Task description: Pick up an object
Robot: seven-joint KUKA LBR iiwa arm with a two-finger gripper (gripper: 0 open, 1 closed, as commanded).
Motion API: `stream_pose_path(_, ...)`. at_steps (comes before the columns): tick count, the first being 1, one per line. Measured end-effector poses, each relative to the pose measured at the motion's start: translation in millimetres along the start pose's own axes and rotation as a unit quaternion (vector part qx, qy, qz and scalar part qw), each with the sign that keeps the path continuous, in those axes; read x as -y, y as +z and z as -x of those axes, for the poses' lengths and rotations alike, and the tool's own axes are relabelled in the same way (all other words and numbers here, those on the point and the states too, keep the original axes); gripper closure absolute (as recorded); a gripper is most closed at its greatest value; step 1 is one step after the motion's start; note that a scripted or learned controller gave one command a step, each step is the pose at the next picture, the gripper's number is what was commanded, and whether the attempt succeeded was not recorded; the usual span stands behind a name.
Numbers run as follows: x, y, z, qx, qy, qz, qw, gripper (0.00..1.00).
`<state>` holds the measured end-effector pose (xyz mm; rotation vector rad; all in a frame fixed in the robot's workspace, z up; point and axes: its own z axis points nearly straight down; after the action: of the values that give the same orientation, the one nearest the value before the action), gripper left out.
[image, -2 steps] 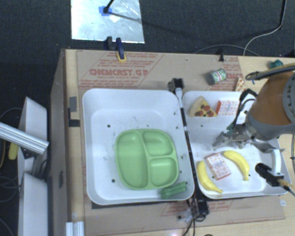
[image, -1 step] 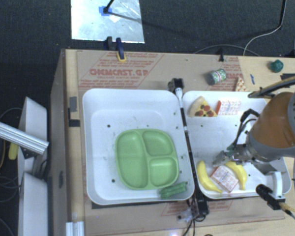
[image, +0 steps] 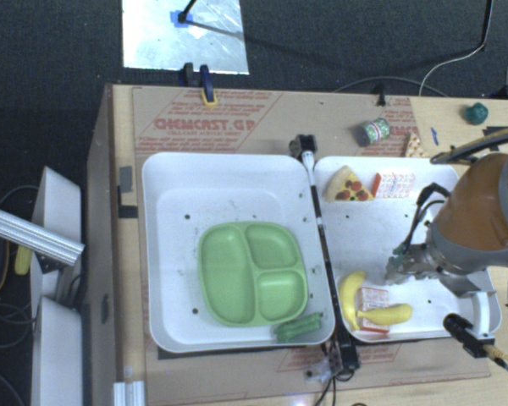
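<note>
Camera view — gripper (image: 398, 269) above curved yellow banana (image: 352, 299), grip state unclear, glossy green divided plate (image: 252, 273)

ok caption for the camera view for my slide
Arm's hand low in the right bin above a banana; green plate in the left bin.

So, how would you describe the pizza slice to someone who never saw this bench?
Look in the right bin, at its far left corner beside the divider. The pizza slice lies there, a yellow wedge with red spots, left of a red-and-white packet.
</note>
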<state>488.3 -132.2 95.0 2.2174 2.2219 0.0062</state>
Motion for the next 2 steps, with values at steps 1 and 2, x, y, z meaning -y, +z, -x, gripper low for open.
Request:
stream_pose_path(1, 0, -95, 76, 0.002, 0.001, 0.0, 1.0, 1.0)
stream_pose_path(2, 0, -133, 7, 0.001, -0.001, -0.001, 1.0, 1.0)
